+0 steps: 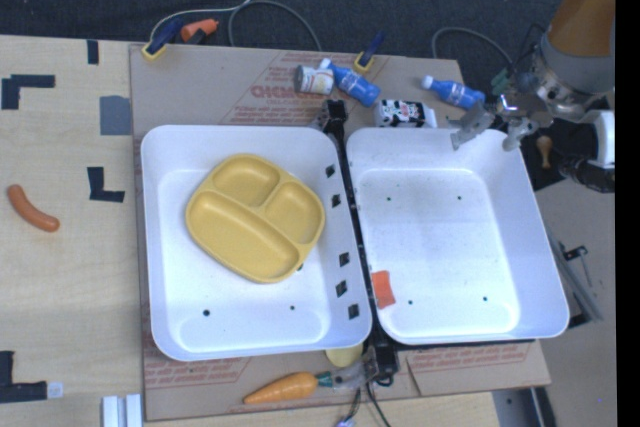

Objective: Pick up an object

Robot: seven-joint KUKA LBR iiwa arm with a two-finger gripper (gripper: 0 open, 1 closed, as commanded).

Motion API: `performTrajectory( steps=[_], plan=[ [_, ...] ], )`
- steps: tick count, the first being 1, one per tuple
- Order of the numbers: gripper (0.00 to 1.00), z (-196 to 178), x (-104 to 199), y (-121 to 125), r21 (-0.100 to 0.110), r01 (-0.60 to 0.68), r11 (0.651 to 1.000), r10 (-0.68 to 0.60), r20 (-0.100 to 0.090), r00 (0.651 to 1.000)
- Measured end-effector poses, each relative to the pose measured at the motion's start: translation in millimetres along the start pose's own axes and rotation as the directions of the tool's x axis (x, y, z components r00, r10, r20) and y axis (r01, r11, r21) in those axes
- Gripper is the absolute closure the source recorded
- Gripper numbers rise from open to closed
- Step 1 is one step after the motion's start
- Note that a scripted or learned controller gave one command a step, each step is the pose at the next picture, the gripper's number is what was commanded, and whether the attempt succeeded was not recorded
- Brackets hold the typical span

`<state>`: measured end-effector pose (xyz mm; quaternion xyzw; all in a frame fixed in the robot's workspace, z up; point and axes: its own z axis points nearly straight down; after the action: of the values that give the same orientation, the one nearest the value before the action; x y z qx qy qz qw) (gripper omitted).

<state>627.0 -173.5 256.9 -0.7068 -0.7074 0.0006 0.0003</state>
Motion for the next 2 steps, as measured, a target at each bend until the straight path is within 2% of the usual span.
performTrajectory(
  steps=[1,2],
  plan=[
    [0.0,162.7,56.0,-16.6,-0.001,0.001,1.0,-0.001,-0.001,1.0],
    [0.0,171.2,80.1,3.3,-0.002,0.002,1.0,-0.002,0.002,1.0]
  ],
)
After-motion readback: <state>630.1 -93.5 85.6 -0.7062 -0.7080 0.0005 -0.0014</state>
